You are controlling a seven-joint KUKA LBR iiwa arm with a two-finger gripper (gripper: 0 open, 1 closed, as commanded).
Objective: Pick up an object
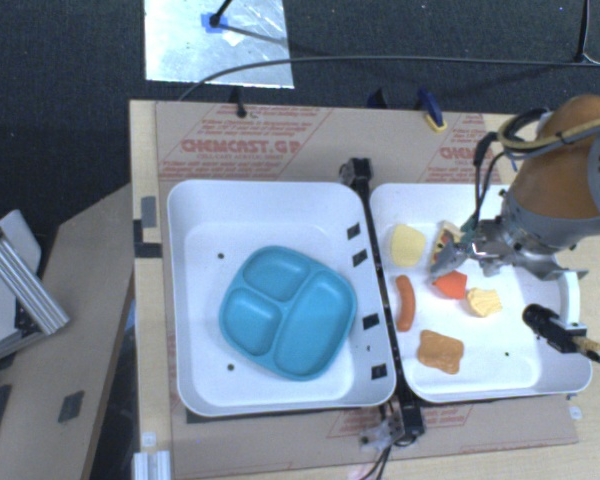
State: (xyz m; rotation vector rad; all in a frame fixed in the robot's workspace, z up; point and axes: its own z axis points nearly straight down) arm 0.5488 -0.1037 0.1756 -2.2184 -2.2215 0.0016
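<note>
Bins [195, 298]: two; tray [288, 311]: one.

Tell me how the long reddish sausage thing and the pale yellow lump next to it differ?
The sausage is long, thin and orange-red; the yellow lump is short, rounded and pale. The sausage lies lengthwise along the divider, below the lump, which sits higher in the picture. Both lie loose on the floor of the right bin, left of the tool.
</note>
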